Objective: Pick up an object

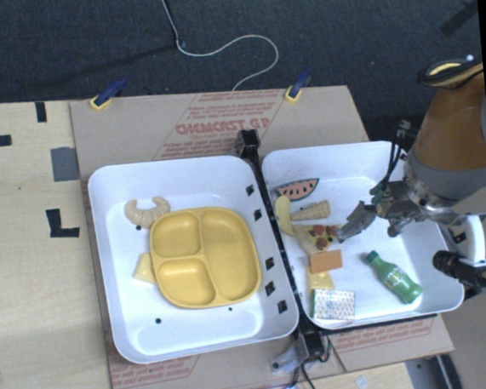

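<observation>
Gripper (354, 220) low over right bin (411, 160), fingers apparently parted with nothing between them, though small and blurred here. Green bottle (394, 277) lying just right of it, near front wall. Watermelon slice (297, 189), banana (284, 217) at left. Yellow plate (204, 256) in left bin (111, 245).

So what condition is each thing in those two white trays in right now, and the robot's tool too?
tool: over the right bin, nothing visibly in it
green bottle: lying on its side
yellow divided plate: flat, right way up, compartments bare
watermelon slice: lying flat
croissant: lying beside the plate
</observation>
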